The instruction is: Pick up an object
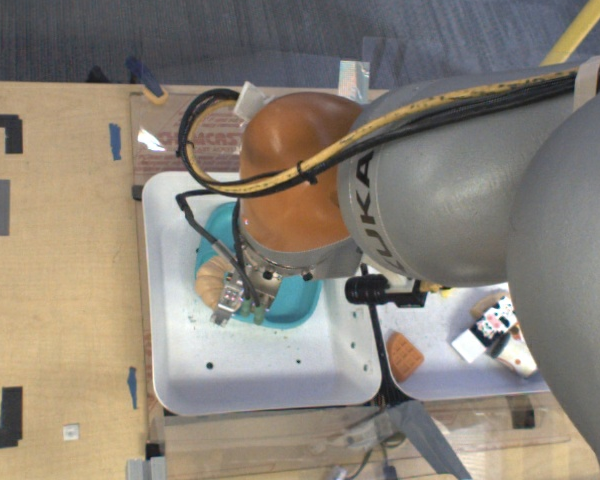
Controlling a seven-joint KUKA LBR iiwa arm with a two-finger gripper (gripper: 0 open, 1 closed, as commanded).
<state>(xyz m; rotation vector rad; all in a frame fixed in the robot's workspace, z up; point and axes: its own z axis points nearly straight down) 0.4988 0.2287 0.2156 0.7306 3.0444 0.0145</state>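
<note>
Gripper [238, 304] of mine is low in the left bin [170, 268], near its middle, over a tan lump [209, 282] by the teal bowl [285, 308]. I cannot tell its state.

white bin [180, 368] | teal bowl [298, 303] | tan round object [209, 280] | orange waffle-patterned piece [405, 355] | grey arm [460, 198], orange band [290, 178]

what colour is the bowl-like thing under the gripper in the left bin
Teal blue bowl-like thing, seen in the camera view.
</note>
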